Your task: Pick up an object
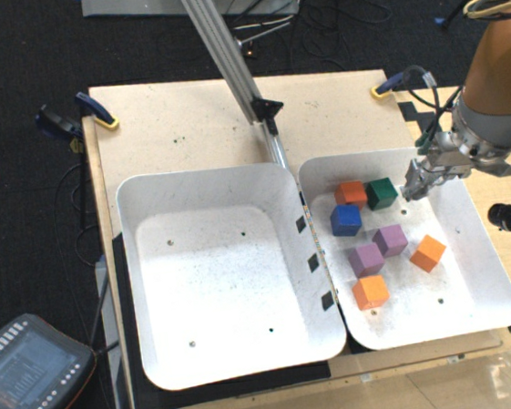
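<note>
Orange cube (370,292) lies nearest; green cube (382,194) sits just beside claw (413,191)

Seven small cubes loose in the right bin (480,247): three orange, two purple, one blue, one green

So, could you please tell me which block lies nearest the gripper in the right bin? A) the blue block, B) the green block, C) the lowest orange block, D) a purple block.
B: the green block sits just left of the gripper, closer than any other block.
</note>
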`<state>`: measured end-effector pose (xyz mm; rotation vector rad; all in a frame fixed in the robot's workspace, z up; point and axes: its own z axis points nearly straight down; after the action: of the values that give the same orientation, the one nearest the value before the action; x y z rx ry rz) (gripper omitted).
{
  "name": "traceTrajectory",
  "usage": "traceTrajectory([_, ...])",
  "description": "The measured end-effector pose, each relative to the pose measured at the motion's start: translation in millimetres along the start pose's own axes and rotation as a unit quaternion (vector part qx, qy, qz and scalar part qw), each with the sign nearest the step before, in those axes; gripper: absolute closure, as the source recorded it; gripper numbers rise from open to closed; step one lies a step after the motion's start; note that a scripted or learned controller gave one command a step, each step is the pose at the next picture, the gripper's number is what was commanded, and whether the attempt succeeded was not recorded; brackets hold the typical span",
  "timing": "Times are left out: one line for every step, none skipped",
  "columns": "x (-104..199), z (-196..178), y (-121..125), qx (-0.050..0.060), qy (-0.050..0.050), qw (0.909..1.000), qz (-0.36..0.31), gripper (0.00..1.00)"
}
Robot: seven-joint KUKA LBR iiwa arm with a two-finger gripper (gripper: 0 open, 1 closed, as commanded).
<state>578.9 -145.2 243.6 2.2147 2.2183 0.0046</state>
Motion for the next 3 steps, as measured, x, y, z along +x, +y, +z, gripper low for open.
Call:
traceTrajectory([-0.3,-37.5,1.5,0.001,0.000,1.0000,0.000,1.00])
traceTrajectory([60.8,-24.6,3.9,0.004,0.002,1.0000,-0.003,1.00])
traceTrajectory([117.8,-27.6,9.4,0.003,0.002,1.0000,-0.002,1.00])
